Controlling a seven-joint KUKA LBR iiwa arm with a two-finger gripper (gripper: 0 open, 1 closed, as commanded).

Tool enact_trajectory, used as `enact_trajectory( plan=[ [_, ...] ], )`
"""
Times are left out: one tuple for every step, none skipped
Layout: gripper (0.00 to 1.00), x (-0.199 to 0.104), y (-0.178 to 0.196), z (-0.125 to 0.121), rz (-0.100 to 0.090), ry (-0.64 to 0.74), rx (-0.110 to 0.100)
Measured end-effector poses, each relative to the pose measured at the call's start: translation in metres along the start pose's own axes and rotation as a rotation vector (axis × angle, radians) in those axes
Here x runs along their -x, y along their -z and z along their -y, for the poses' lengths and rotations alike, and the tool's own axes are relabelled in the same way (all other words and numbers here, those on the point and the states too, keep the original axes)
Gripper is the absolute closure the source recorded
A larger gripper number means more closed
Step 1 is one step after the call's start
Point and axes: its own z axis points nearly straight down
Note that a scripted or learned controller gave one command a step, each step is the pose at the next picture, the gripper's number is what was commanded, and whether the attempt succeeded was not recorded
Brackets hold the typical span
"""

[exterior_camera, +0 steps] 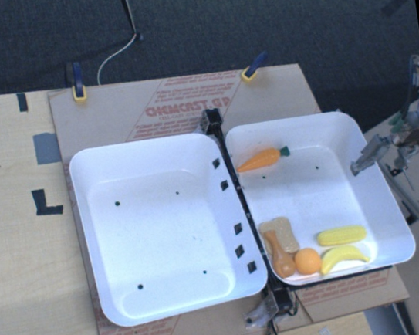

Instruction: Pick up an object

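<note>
Camera view: we see the gripper (364, 161) poised at the right rim of the right bin (309, 126), clamping nothing, likely staging to descend. Inside that bin, the carrot (259, 160) lies at its far-left corner.

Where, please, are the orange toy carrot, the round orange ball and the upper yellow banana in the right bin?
Orange toy carrot (259, 160): camera view, middle of its body.
Round orange ball (308, 261): camera view, its centre.
Upper yellow banana (341, 236): camera view, mid-length.
</note>
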Motion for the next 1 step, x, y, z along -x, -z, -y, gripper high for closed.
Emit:
enact_trajectory(
  plan=[
    [0.00,-0.0578,0.1042,0.0304,0.001,0.004,0.012]
  ],
)
